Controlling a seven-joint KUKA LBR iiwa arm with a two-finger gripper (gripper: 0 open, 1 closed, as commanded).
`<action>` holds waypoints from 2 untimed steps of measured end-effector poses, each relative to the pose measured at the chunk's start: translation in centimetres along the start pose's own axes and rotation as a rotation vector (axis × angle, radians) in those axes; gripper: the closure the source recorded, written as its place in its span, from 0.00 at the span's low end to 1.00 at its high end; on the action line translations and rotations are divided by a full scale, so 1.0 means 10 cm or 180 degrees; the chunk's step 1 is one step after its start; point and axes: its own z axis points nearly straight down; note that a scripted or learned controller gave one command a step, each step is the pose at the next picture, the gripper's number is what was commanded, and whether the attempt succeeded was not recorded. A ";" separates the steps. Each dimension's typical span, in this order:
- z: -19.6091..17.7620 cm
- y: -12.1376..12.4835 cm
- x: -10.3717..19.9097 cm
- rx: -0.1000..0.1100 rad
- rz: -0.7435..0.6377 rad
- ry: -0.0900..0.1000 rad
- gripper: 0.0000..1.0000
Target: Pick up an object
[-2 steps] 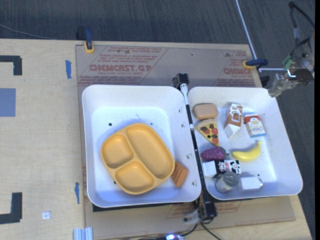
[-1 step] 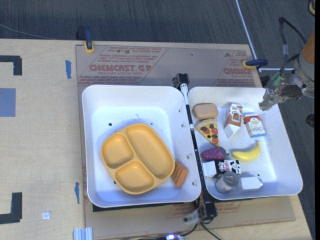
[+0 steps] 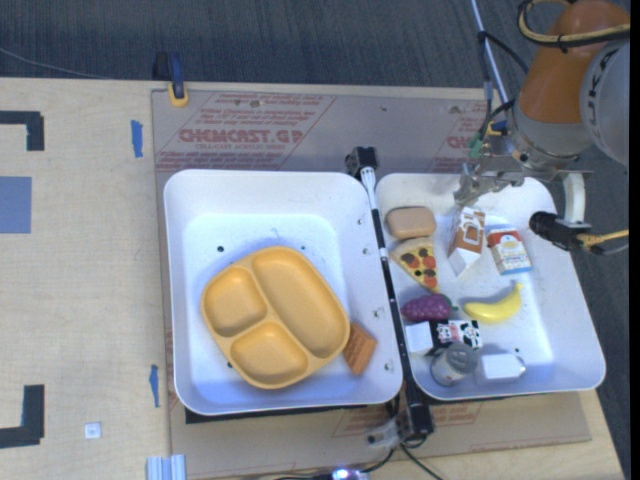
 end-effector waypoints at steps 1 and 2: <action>-0.01 0.00 -0.01 -0.0003 0.0001 -0.0003 0.00; 0.45 -0.13 0.13 -0.0028 0.0002 -0.0011 0.00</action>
